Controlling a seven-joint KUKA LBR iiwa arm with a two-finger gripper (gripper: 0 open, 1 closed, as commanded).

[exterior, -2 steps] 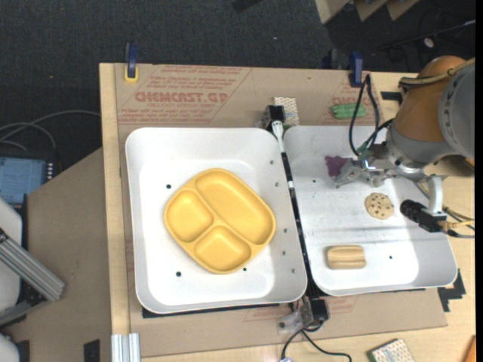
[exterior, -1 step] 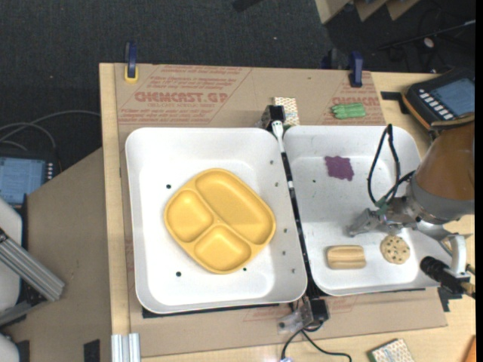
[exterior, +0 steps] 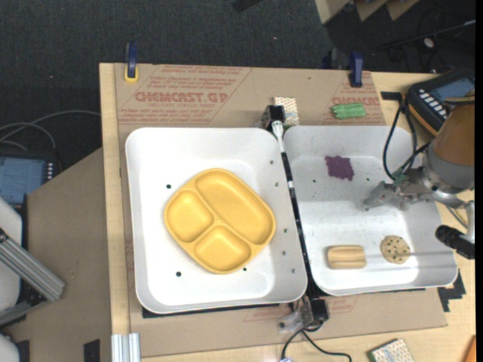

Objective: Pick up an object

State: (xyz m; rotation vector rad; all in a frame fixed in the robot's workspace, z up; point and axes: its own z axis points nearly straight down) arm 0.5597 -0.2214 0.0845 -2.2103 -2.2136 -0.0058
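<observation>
The right bin [exterior: 362, 274] holds three objects. A purple piece [exterior: 339, 167] lies near its back, a tan bread-like block [exterior: 346, 257] sits near its front, and a round speckled cookie [exterior: 394, 249] lies just right of the block. My gripper [exterior: 377, 198] hangs low over the middle right of this bin, reaching in from the right. It is to the right of and nearer than the purple piece, and behind the cookie. Nothing shows in its grasp.
A yellow divided plate [exterior: 219, 219] lies in the left bin [exterior: 143, 202]. A small green object [exterior: 348, 111] rests on the bench behind the right bin. A black cable [exterior: 389, 145] loops above the gripper. Blue clamps [exterior: 355, 71] stand at the bench's back edge.
</observation>
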